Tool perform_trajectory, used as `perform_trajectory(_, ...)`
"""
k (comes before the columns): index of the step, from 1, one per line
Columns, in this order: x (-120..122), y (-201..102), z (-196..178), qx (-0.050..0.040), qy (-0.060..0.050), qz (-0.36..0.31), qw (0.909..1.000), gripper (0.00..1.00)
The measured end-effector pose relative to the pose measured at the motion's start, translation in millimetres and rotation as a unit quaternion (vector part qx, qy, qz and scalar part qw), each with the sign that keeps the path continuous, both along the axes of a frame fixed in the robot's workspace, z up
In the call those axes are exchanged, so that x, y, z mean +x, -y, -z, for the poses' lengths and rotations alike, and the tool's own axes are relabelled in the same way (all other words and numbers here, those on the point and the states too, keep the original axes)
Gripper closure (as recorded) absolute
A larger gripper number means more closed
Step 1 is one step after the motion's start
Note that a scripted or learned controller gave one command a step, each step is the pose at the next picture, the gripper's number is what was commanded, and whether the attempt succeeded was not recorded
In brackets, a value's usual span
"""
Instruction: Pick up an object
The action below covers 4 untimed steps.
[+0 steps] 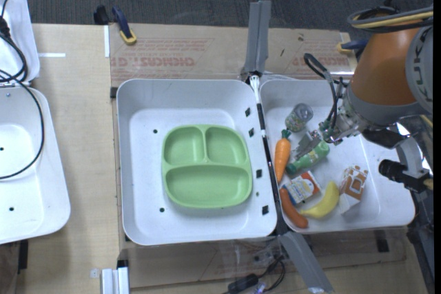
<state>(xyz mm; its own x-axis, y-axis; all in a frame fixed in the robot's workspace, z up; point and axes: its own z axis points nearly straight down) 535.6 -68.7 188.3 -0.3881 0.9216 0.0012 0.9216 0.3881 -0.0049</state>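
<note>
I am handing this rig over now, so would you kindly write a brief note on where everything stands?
Hand: low in the right white bin, over the green bottle; grip state unclear.
Right bin also holds: orange carrot, yellow banana, small white-and-orange carton, red-and-white packet, clear round jar.
Left white bin: green divided plate.
Done: nothing visibly lifted.
Left: grasp and raise one object.

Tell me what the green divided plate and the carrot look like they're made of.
The green divided plate looks like moulded plastic with a matte finish: even pale green, soft rounded compartment ridges, no sharp glare. The carrot is likely a plastic toy: uniform orange, smooth skin, a neat green top. The picture is too small to be sure.
</note>
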Motion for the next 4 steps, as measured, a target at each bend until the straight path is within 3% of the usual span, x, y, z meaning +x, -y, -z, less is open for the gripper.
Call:
perform_trajectory(1,-37,-7,0,-0.0003,-0.001,0.076,0.9971,0.0)
perform_trajectory(2,37,19,0,-0.0009,0.0,0.067,0.9977,0.0)
perform_trajectory(3,25,61,91,0.0018,0.008,-0.042,0.9991,0.0)
perform_trajectory(4,27,62,83,0.0019,0.008,-0.042,0.9991,1.0)
